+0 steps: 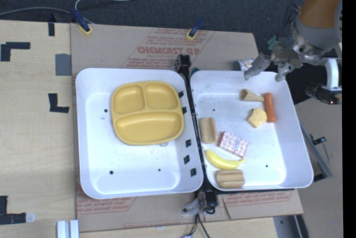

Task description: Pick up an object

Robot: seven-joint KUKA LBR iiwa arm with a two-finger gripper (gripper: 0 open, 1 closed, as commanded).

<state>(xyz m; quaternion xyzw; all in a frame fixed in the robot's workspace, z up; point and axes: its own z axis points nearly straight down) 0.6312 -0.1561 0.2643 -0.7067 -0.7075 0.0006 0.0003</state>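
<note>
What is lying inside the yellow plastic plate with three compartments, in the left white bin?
The yellow plastic divided plate has nothing visible in its three compartments. The plate covers the left white bin floor beneath, so anything under it cannot be seen.

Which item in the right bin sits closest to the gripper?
The tan cone-shaped piece, at the bin's far end just below the gripper. The orange carrot is next; the other items lie further off.

Bench (33,120), light wood, left of and below gripper (269,68). Cardboard sheet (161,48) flat on bench, held by two clips (83,24) at far edge. Two white bins (92,137) side by side on cardboard, nearer one just beneath gripper.
</note>
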